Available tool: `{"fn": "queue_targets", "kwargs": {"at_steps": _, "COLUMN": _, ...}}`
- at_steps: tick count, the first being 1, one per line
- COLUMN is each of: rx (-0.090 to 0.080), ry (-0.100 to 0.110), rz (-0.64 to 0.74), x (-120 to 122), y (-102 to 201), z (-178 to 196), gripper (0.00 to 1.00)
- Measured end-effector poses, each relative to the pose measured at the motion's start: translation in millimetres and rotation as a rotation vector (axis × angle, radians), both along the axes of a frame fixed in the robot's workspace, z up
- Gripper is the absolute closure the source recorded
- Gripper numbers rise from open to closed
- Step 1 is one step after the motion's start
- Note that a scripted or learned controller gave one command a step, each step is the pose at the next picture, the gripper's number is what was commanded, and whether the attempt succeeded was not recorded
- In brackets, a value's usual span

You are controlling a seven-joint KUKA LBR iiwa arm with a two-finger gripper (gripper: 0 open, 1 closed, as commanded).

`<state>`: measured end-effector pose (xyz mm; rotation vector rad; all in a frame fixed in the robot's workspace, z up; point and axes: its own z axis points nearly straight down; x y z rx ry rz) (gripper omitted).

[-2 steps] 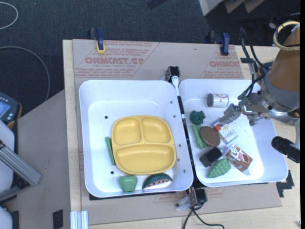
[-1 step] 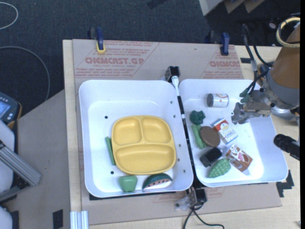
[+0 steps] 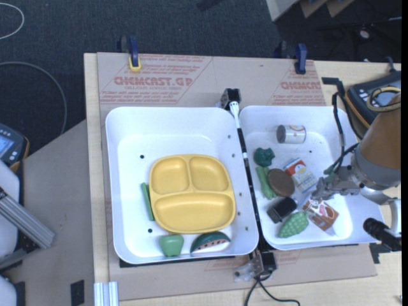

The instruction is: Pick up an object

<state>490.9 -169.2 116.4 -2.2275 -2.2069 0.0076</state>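
Note:
My gripper (image 3: 320, 195) reaches down into the right bin (image 3: 338, 129) from the right, under the orange band of the arm (image 3: 382, 148). It hangs just above a red and white packet (image 3: 324, 217) and beside a small orange and white carton (image 3: 297, 169). Close to its left lie a brown disc (image 3: 280, 182), a black block (image 3: 281, 208) and a bumpy green fruit (image 3: 293, 224). Whether it touches anything cannot be made out.
Farther back in the right bin lie a small can (image 3: 291, 133) and a dark green toy (image 3: 263, 155). The left bin (image 3: 127, 171) holds a yellow divided plate (image 3: 191, 193), a green stick (image 3: 147, 201), a green piece (image 3: 171, 245) and a watermelon slice (image 3: 211, 241).

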Motion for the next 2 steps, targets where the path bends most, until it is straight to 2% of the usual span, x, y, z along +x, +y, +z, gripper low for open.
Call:
{"fn": "queue_targets", "kwargs": {"at_steps": 1, "rx": -0.004, "ry": -0.013, "rz": 0.007, "x": 3.6, "y": 3.4, "z": 18.1, "gripper": 1.00}}
{"fn": "queue_targets", "kwargs": {"at_steps": 2, "rx": -0.006, "ry": -0.016, "rz": 0.007, "x": 4.1, "y": 3.4, "z": 27.9, "gripper": 1.00}}
